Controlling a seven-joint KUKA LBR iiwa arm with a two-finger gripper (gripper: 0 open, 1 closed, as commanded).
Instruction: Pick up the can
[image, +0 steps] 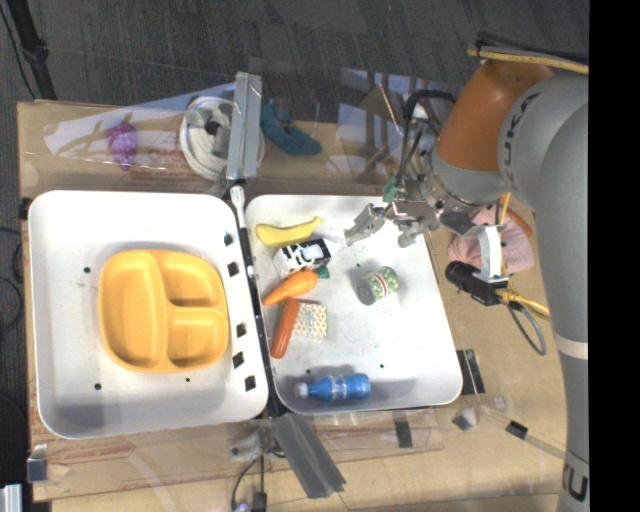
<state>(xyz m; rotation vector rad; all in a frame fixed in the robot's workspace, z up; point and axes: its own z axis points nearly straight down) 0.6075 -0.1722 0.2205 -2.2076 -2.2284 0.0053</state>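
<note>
The can (379, 284) lies on its side in the right bin (430, 340), green and silver, near the bin's middle right. My gripper (386, 229) hovers over the bin's far part, a little beyond and above the can. Its two fingers (362, 228) stand apart with nothing between them.
In the right bin lie a banana (288, 232), a black-and-white carton (302, 254), a carrot (291, 288), a red stick on a patterned packet (286, 328) and a blue bottle (334, 387) near the front wall. The left bin (60, 390) holds a yellow divided plate (165, 308).
</note>
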